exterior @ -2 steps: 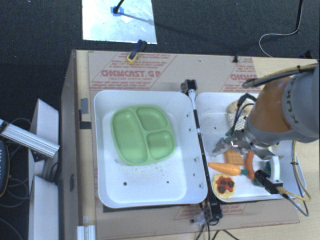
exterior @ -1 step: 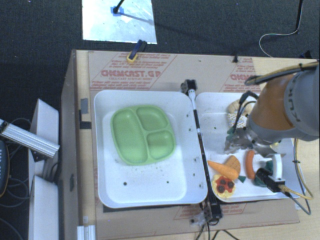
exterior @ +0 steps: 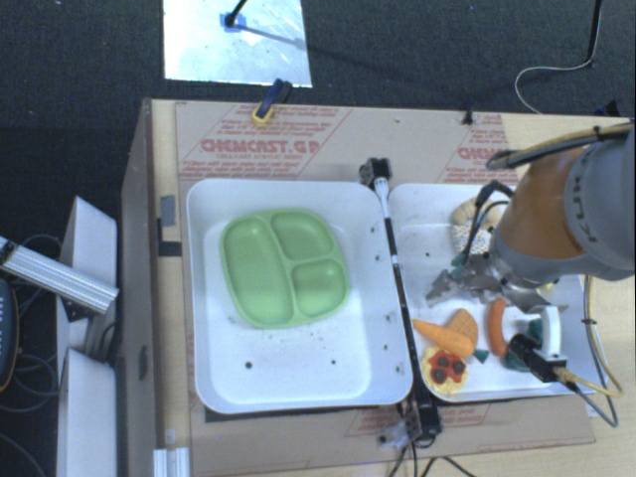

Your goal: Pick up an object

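a bench top [exterior: 328,137] covered in brown protective paper with red lettering sits on dark carpet [exterior: 70,78]. beyond the bench's far edge, a shiny silver sheet [exterior: 237,28] lies flat on the carpet, catching bright light. to the bench's left stand pale boxes [exterior: 84,386] and a slanted aluminium rail [exterior: 55,271]. a thin black cable [exterior: 596,18] loops on the carpet past the bench's far right corner.

Grey, rounded arm [exterior: 606,207] with a broad orange band [exterior: 542,212] above the wrist; dark cable looped beside the band; metallic grey claw [exterior: 452,281] at the tip.
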You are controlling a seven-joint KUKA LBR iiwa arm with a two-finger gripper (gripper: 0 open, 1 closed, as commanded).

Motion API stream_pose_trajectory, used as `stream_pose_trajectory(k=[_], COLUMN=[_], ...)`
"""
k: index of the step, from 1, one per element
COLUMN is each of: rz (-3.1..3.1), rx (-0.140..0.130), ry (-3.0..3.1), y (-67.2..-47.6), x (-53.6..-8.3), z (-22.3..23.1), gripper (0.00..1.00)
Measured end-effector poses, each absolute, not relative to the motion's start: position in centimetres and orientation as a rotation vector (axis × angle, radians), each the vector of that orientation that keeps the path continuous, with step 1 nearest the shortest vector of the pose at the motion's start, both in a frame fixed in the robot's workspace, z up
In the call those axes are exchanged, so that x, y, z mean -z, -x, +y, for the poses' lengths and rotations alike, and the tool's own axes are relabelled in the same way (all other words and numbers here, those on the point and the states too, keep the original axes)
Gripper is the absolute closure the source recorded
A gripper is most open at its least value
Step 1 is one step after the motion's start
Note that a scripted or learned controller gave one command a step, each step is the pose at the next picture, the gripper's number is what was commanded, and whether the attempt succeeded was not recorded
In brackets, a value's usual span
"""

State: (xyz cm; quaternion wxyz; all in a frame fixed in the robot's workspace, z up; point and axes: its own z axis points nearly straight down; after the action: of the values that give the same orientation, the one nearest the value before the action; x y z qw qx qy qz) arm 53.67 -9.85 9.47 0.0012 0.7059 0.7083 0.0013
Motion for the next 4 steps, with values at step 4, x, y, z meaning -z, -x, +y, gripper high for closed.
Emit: stream_pose_trajectory(k=[4], rz=[2.234], rx=[0.012], ry=[-2.231], y=[-66.5], x=[-8.2], z=[-20.6], gripper=[0.00])
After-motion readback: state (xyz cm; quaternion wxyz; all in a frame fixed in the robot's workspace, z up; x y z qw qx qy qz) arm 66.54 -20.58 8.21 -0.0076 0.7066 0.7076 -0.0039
